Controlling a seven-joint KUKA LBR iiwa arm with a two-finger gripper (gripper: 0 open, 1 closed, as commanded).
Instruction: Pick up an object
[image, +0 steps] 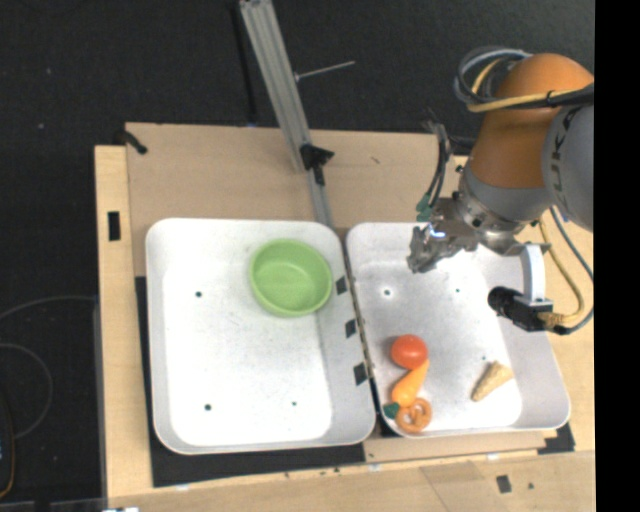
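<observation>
The likeliest things to pick all lie in the right bin (455, 300), clustered toward its near edge. A red tomato-like ball (408, 351) sits near the bin's left wall, and touching it just below is an orange, carrot-shaped piece (410, 382) that runs down to a round orange slice (416, 414) at the near rim. Well apart from these, toward the right, a pale tan wedge (491, 380) lies on its own on the bin floor. In the left bin (200, 330) a green bowl (290, 277) rests upright in the far half.

None of these is lifted; every one rests on a bin floor, so the pick is not yet done. The gripper (428, 248) hangs over the far part of the right bin, well apart from the tomato cluster and the wedge, with nothing between its fingers. Whether they are spread or pressed together I cannot tell, as the fingertips are small and dark from this angle.

What is left appears to be nearly the whole task: travel toward the near edge, descend onto one object, close and lift.
</observation>
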